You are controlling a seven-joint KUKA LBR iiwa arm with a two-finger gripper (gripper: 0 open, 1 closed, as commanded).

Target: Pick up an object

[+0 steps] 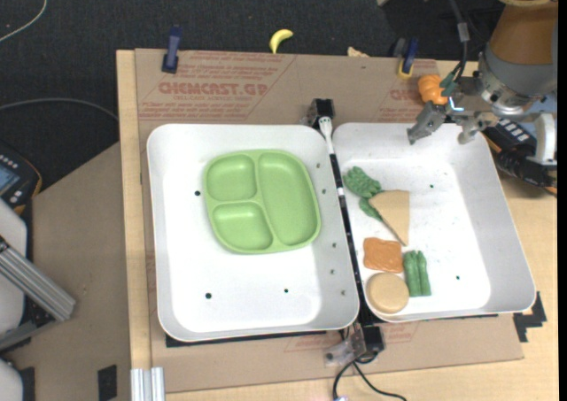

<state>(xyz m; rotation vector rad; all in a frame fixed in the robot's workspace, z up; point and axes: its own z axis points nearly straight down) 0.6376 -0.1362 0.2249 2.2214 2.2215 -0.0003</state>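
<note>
1. Left shallow white bin (pixel 177 293): holds one pale green plastic plate with three compartments (pixel 262 201), lying flat towards the bin's far half.
2. Right shallow white bin (pixel 478 249): contents grouped along its left wall.
3. Dark green leafy toy piece (pixel 361 182), farthest of the group.
4. Tan wedge-shaped toy slice (pixel 394 211), just beside the leafy piece on its near side.
5. Orange flat toy piece (pixel 383 254), touching the wedge's near tip.
6. Small green ridged toy vegetable (pixel 416 272), just right of the orange piece.
7. Round beige toy disc (pixel 387 293), nearest, against the bin's near left corner.
8. Grey two-finger gripper (pixel 447 127), over the right bin's far edge, fingers spread apart, nothing between them, well apart from the toys.
</note>
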